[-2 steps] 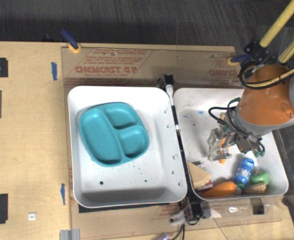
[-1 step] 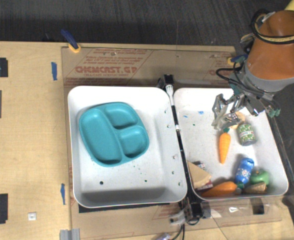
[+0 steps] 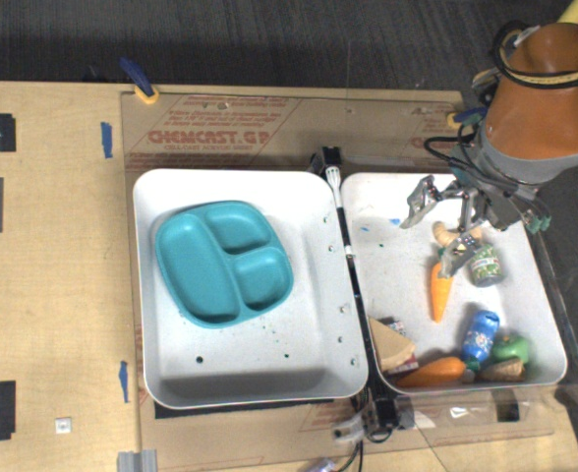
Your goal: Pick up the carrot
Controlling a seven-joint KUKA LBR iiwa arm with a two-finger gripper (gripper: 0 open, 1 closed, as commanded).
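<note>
A small orange carrot (image 3: 438,293) with a green top lies upright in the middle of the right bin (image 3: 377,214). My gripper (image 3: 440,228) hangs just above the carrot's leafy end, below the grey and orange arm (image 3: 543,96). Its metal fingers (image 3: 421,203) are spread open, one to the upper left and one down by the carrot's top. I see nothing held between them. A small peach-coloured piece (image 3: 445,232) lies under the gripper.
Right of the carrot sits a green and white round item (image 3: 485,265). A blue can (image 3: 481,333), a green item (image 3: 511,348), a long orange item (image 3: 433,370) and a brown wedge (image 3: 391,343) crowd the bin's front. A teal divided plate (image 3: 225,262) lies in the left bin (image 3: 171,362).
</note>
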